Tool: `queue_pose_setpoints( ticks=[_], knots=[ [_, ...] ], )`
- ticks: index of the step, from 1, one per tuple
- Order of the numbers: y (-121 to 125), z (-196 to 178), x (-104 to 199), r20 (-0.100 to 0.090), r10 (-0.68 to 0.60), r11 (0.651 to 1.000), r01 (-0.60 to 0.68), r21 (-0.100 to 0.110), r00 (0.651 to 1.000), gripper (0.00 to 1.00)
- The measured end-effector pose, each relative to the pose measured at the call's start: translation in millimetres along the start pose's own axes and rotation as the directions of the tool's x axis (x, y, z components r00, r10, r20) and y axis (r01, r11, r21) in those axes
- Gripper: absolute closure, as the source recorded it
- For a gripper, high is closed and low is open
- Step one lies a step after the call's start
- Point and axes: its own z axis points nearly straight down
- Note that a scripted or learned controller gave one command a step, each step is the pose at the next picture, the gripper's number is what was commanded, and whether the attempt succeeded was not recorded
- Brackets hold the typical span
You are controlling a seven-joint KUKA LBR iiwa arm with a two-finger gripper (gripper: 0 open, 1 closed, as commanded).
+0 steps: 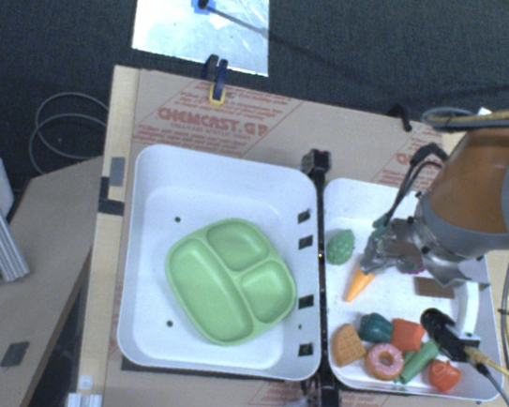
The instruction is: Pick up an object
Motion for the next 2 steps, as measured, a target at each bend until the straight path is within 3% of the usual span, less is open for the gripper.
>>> queue_pose_setpoints(
  ticks=[1,2],
  knots=[
    [-3,-14,22,0.002,0.003,1.000,-0.003,-0.002,1.000,1.00],
    [8,-19,5,0.003,0.010,1.000,-0.010,-0.002,1.000,1.00]
  ],
)
